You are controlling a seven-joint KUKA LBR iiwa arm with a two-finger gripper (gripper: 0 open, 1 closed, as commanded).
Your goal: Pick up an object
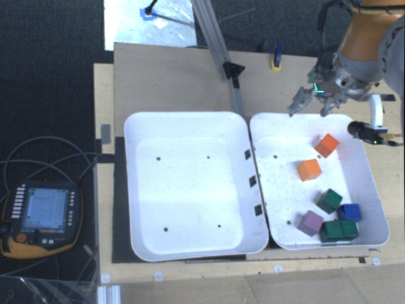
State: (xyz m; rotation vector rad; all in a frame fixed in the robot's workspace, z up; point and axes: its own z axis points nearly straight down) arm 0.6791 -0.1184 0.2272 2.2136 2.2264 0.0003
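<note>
Hovering above the right bin's [367,170] far rim, our gripper [312,104] has its jaws spread, holding nothing. We risk clipping that rim descending, or nudging the orange cubes [327,145] aside; the lower cluster [335,220] looks too crowded.

white bins [190,122], orange blocks [309,170], green cubes [330,201], purple cube [311,222]
</note>
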